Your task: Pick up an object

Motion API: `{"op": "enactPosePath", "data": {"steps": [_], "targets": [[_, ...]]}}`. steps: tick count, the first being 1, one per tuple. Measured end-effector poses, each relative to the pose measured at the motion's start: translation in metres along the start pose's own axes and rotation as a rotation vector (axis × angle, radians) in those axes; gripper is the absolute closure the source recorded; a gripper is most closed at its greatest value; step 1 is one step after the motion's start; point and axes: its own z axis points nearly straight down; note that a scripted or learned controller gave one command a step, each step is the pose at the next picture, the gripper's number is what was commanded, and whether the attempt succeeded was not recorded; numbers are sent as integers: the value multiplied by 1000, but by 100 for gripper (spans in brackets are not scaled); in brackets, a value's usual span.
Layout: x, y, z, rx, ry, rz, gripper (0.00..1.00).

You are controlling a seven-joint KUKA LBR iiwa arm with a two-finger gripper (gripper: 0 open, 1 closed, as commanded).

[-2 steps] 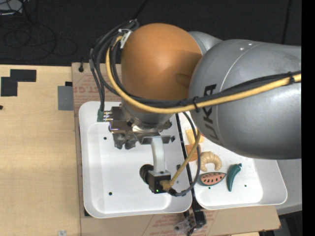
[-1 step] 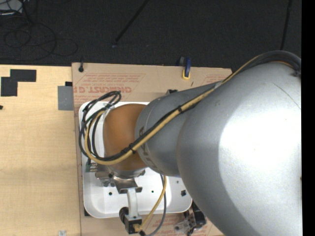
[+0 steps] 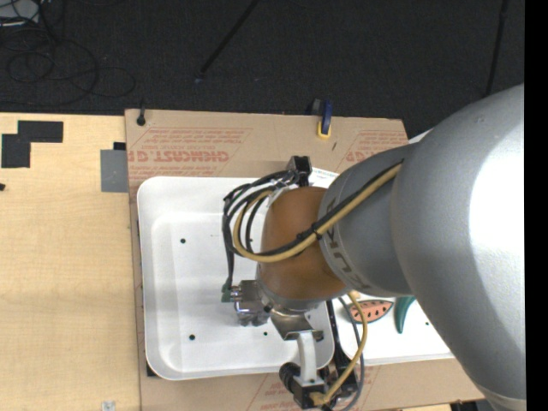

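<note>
Over the near half of the left bin (image 3: 163, 272), the claw (image 3: 248, 308) is seen low above the white floor, at the end of the grey arm (image 3: 462, 229) that is stretched in from the right. It is viewed from above and is largely covered by the wrist and the orange band (image 3: 287, 247), so whether it is open or closed cannot be told, and nothing can be seen held in it.

A watermelon-slice toy (image 3: 370, 310), pink with dark seeds and a green rind, is found lying flat on white bin floor just right of the wrist, partly hidden under the arm. A green item (image 3: 402, 315) is placed just beside it on the right, also half covered. Which bin holds these two cannot be told, as the divide is hidden by the arm.

The bins are carried on a cardboard sheet (image 3: 223, 148) printed in red, which is laid on the pale wooden surface (image 3: 60, 272). A blue and yellow clamp (image 3: 324, 118) is fixed at the sheet's far edge.
</note>
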Motion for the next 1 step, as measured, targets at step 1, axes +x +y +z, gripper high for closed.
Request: {"op": "enactPosePath", "data": {"steps": [1], "targets": [[61,0,-109,-14,9,-14,100]]}}
